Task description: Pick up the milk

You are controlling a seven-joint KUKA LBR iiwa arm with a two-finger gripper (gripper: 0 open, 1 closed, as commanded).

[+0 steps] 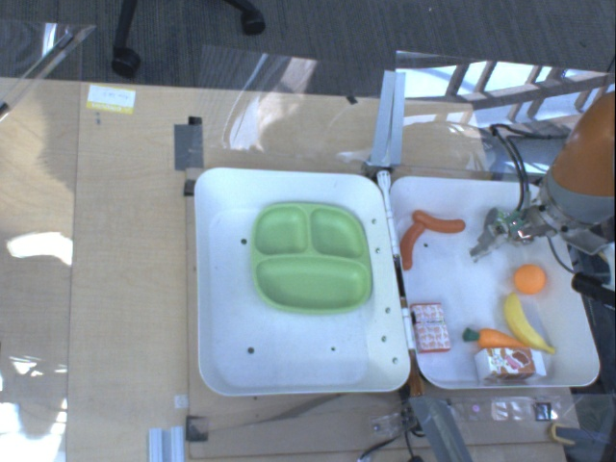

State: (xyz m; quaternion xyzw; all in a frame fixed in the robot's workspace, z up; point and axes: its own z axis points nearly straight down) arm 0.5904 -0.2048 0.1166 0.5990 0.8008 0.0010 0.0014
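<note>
Camera view is showing the milk [507,363] lying on its side at the near edge of the right bin [462,192], touching the carrot [500,339] and just beside the banana [525,322]; likely a light, stiff carton, slightly crushable, best gripped across its flat sides; the jaws [491,236] are hanging well apart from it toward the bin's far side, seemingly spread and holding nothing, near the orange [529,278]

bright even light; glare patches on bench [38,248]; focus soft.
</note>
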